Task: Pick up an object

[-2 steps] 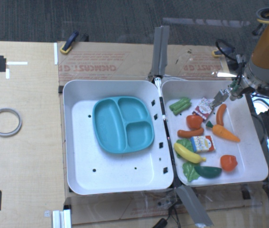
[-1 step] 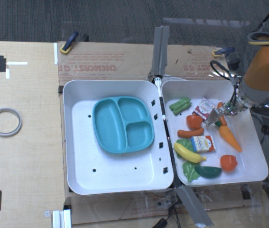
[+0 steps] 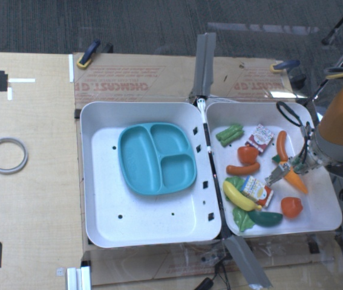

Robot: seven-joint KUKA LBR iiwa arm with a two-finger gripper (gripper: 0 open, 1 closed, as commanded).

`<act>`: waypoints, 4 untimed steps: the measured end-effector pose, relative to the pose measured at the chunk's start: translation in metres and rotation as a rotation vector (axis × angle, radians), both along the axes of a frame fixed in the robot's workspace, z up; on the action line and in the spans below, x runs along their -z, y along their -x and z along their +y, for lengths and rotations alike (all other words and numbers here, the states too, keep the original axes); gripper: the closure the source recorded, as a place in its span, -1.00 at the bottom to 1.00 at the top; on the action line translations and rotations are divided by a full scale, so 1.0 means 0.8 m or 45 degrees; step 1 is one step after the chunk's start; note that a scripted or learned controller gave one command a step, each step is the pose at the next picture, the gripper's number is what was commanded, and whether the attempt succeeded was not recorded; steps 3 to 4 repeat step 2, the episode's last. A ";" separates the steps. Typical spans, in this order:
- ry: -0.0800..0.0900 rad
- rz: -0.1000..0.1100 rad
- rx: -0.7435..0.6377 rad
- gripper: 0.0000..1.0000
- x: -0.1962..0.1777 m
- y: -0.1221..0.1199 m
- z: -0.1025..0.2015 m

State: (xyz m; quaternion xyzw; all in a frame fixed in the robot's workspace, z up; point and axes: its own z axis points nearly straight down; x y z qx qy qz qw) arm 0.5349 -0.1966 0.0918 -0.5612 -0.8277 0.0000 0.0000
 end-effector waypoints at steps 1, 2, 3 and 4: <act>0.001 -0.003 0.005 1.00 -0.012 -0.001 -0.001; 0.001 -0.001 0.041 1.00 -0.155 0.027 0.057; 0.001 -0.001 0.041 1.00 -0.155 0.027 0.057; 0.001 -0.001 0.041 1.00 -0.155 0.027 0.057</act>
